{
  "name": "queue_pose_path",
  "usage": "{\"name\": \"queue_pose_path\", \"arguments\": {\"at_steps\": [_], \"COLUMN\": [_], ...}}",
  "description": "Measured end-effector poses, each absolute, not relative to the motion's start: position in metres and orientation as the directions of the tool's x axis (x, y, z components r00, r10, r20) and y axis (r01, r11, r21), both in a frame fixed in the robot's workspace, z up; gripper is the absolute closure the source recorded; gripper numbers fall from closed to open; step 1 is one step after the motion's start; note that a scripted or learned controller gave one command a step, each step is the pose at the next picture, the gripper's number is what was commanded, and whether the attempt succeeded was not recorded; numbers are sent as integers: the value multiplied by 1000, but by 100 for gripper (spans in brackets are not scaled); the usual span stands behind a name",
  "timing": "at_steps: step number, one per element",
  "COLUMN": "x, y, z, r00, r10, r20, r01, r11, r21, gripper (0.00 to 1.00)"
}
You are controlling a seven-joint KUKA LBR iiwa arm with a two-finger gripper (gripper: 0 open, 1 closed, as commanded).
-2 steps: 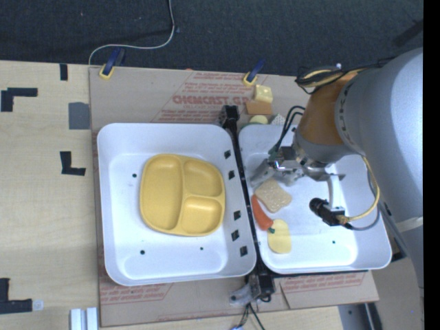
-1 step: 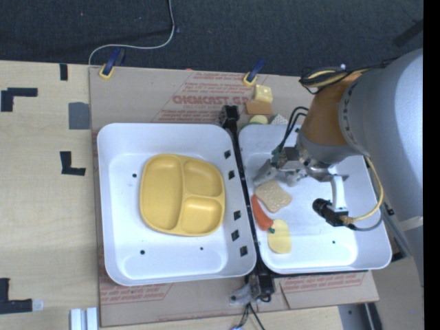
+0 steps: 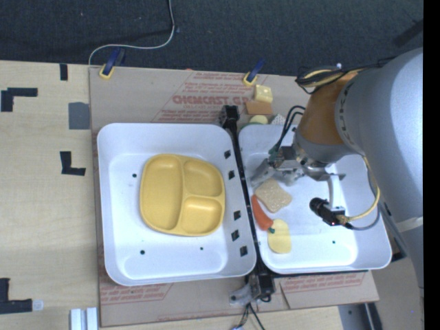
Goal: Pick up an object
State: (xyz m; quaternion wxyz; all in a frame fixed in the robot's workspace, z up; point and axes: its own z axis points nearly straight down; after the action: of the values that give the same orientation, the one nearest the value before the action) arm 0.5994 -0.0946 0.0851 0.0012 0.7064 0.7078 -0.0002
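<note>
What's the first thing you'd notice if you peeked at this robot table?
Probably the big yellow divided plate in the left bin. Next, the grey and orange arm reaching into the right bin, where a toast-like slice, an orange carrot-like piece and a pale yellow piece lie close together.

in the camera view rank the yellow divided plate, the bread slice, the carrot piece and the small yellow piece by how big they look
1. yellow divided plate, by far the largest.
2. bread slice.
3 and 4. carrot piece and small yellow piece look about alike; I won't rank them.
</note>
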Motion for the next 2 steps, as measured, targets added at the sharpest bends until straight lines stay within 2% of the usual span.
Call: {"name": "queue_pose_path", "arguments": {"at_steps": [1,2], "x": [590,600], "y": [-96,-96], "z": [86,85], "r00": [-1,-1], "r10": [1000,1000], "r20": [-1,0], "r01": [1000,1000], "r11": [1,1], "r21": [-2,-1], "gripper": [0,0]}}
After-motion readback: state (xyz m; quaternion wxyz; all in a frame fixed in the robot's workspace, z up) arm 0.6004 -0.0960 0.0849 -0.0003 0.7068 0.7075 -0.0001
